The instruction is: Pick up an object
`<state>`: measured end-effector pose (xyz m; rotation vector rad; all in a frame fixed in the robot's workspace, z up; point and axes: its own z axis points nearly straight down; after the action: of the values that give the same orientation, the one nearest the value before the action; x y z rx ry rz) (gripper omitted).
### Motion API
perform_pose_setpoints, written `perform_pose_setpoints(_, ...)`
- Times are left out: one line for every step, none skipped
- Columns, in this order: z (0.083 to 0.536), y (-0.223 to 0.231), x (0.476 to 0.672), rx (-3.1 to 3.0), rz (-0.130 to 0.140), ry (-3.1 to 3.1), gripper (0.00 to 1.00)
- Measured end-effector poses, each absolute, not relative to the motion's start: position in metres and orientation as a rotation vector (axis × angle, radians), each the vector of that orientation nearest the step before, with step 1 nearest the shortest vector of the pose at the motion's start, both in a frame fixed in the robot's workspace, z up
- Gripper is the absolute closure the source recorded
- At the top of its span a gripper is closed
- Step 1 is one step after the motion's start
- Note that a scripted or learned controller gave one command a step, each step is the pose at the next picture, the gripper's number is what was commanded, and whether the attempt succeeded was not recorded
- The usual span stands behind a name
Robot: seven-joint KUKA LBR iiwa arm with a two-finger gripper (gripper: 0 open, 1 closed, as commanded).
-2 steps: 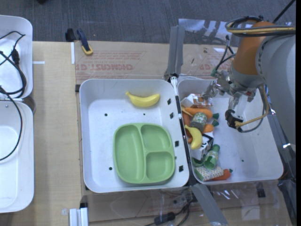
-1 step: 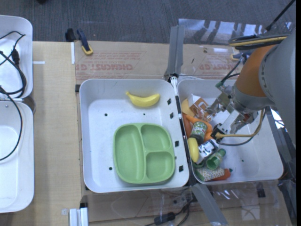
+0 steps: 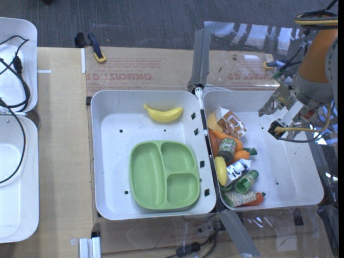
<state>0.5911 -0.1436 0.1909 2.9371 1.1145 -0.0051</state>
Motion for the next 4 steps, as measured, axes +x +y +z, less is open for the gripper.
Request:
perform_pose_setpoints(0.113, -0.115, 0.599, 2.936, 0.028, 1.078, 0.00)
perform_pose_setpoints(0.239, -0.166, 0.598, 2.896, -0.005, 1.217, 0.00)
perform_pose_setpoints(0.122, -0.144, 0.634, 2.650, -0.004, 1.689, 0.00)
perform_pose_setpoints(0.212, -0.141, 0.586, 2.560, -0.003, 1.820, 0.00)
